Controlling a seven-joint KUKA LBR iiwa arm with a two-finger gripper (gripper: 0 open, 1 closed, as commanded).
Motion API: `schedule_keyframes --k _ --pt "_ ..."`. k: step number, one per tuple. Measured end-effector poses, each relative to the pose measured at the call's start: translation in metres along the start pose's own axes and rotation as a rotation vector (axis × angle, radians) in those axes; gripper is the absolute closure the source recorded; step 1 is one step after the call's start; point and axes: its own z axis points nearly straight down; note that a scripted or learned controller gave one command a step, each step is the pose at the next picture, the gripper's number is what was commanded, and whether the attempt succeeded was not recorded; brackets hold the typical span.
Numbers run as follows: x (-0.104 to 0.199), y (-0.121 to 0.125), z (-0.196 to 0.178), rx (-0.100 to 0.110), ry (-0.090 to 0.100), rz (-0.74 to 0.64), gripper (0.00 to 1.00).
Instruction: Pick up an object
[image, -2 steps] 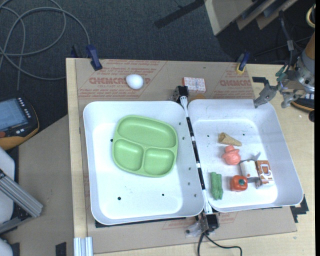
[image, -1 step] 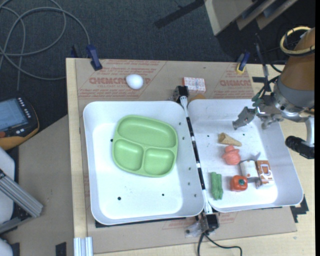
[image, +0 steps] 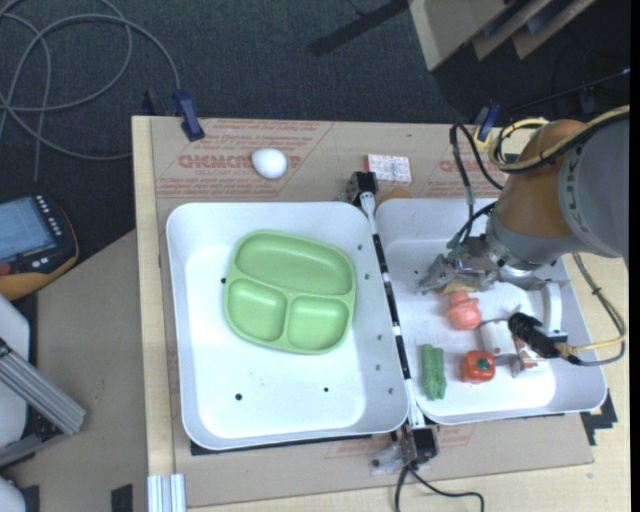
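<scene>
My gripper (image: 452, 276) hangs over the upper middle of the right bin (image: 570, 395). It is open, and nothing sits between its fingers (image: 432, 279). Just below it lies a pink toy (image: 462, 313), close to the fingertips but apart from them. Further toward the front of the same bin are a red tomato-like toy (image: 478, 367) and a green pod-shaped toy (image: 432, 371). A small white and brown block (image: 497, 336) lies right of the pink toy. The grey arm with its orange band (image: 540, 175) covers the bin's back right part.
The left bin (image: 200, 400) holds a green divided plate (image: 290, 292). On the cardboard behind the bins lie a white egg-shaped object (image: 268, 162) and a small patterned box (image: 388, 167). A black clip and yellow cable (image: 540, 340) cross the right bin's right side.
</scene>
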Motion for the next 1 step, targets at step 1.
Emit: schedule_keyframes --k 1 --pt "-0.0037 0.0041 -0.016 -0.014 -0.008 0.002 1.0"
